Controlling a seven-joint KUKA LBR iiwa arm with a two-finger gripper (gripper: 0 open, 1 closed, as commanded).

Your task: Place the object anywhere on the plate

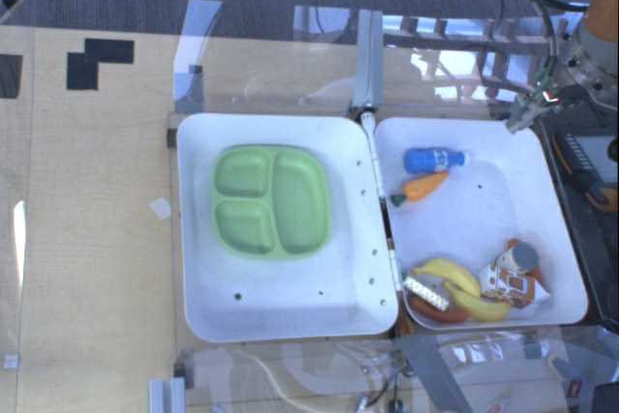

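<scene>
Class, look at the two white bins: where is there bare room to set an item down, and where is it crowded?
Free: all three compartments of the green divided plastic plate, and the right bin's middle floor below the blue bottle and orange carrot. Crowded: its near edge, with yellow banana and small carton.

Grey arm (pixel 592 63), orange band

You see two smooth white plastic bins; the left bin (pixel 280 314) holds a matt pale-green plastic plate (pixel 271 200). In the right bin (pixel 484 208), at 11 o'clock lies a glossy blue plastic bottle (pixel 433 159); at 6 o'clock, a smooth yellow banana (pixel 462 287). The bench (pixel 87 237) looks like pale, matt wood. At 12 o'clock, the divider post (pixel 367 63) looks like brushed grey metal.
</scene>
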